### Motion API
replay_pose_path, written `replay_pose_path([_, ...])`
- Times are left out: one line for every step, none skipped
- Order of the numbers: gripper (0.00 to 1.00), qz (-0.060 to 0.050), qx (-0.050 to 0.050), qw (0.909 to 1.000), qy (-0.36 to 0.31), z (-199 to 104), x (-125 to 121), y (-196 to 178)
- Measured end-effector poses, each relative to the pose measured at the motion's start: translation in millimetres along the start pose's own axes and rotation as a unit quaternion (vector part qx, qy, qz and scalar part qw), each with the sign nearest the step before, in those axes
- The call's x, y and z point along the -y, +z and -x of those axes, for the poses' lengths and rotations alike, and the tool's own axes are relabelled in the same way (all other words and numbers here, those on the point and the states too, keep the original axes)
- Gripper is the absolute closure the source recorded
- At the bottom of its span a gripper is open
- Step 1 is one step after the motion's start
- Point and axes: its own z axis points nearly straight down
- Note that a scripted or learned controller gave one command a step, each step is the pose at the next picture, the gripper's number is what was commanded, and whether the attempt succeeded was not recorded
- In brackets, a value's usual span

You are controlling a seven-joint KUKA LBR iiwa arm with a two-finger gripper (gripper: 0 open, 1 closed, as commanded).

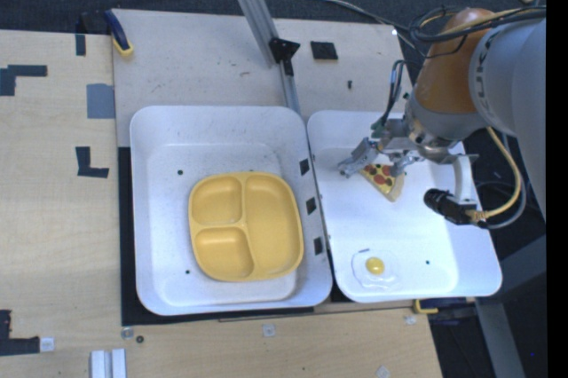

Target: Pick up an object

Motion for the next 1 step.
replay_pose_path([0.00, -0.001, 0.000, 1.0000, 0.000, 0.9, 0.7, 44.0])
